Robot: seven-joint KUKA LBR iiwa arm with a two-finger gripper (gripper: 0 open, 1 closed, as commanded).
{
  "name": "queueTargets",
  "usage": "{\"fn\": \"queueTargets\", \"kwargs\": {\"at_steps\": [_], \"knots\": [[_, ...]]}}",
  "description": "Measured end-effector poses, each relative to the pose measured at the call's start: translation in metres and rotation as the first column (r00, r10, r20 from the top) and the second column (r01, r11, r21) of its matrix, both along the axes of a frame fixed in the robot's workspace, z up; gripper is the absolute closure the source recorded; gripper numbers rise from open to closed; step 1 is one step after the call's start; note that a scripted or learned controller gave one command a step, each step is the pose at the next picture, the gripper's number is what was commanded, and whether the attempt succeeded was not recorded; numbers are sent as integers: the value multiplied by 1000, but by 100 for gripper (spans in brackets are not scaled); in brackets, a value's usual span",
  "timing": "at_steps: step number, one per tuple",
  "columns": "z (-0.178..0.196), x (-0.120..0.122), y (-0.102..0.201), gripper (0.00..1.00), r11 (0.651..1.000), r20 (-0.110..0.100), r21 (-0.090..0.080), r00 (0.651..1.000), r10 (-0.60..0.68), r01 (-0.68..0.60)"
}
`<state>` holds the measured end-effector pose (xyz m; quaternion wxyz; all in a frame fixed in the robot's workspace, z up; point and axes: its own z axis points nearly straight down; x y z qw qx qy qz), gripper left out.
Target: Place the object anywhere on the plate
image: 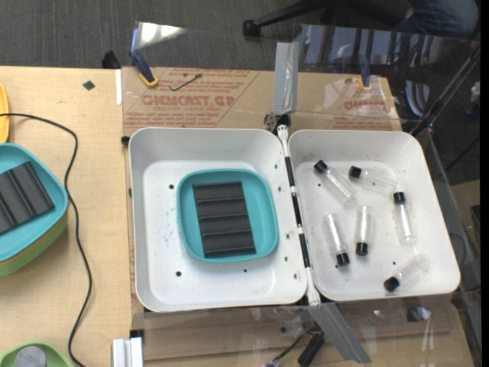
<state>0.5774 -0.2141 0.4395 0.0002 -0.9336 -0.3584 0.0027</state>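
Observation:
A teal plate (263,224) with a dark ribbed insert (223,218) lies in the middle of the left white bin (153,205). The right white bin (428,205) holds several clear tubes with black caps. One tube (334,180) lies near the bin's upper left, another (371,174) beside it. Three tubes (335,240) (362,229) (402,216) stand roughly upright in the picture across the middle, and one tube (405,272) lies near the lower right corner.
A stack of teal plates (30,212) with a dark insert sits on the wooden bench at the far left, with a black cable (76,228) curving beside it. Cardboard (199,94) lies behind the bins. A clear panel stands at the right.

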Motion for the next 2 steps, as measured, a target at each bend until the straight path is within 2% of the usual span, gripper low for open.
{"fn": "queueTargets", "kwargs": {"at_steps": [1, 2], "knots": [[0, 49, 12, 0, 992, 0, 0, 992, -124, 124], [0, 72, -7, 0, 967, 0, 0, 967, -255, 255]]}}
